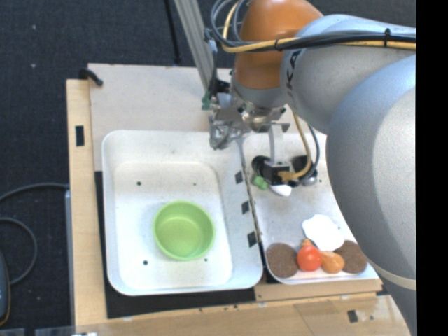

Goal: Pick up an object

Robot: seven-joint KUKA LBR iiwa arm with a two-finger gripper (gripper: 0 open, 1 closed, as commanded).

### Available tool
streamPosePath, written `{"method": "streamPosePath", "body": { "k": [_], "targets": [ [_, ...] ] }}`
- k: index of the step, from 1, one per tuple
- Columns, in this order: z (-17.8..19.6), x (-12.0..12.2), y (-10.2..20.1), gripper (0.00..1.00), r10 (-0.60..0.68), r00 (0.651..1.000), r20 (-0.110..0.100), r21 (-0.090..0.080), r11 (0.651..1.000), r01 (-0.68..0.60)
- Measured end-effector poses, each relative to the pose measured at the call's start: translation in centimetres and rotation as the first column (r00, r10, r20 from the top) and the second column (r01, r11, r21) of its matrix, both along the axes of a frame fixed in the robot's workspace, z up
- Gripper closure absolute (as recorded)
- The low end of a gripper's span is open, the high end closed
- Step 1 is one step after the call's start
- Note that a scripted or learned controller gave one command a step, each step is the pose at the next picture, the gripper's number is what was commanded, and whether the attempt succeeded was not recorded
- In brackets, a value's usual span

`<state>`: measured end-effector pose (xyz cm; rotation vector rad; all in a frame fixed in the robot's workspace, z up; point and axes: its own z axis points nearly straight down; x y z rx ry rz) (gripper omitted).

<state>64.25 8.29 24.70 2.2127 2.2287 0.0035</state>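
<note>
Gripper is seen over back-right corner of L bin; open/closed state can't be told. Green bowl is left untouched there.

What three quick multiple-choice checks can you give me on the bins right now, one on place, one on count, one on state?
1. Where is the green bowl?
A. in the right bin
B. in the left bin
C. on the bench outside both bins

2. How many brown discs lie in the right bin?
A. one
B. two
C. four

3. How does the green bowl stand?
A. upside down
B. on its side
C. upright, mouth up

Answers:
1. B, as the bowl sits on the left bin's floor.
2. B, with one disc on either side of the red ball.
3. C, since its hollow inside faces the camera.
</note>
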Motion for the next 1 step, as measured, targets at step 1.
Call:
{"method": "streamPosePath", "body": {
  "k": [1],
  "targets": [
    [0.04, -0.05, -0.38, 0.00, -0.004, 1.000, -0.001, -0.003, 1.000, 0.004]
  ]
}}
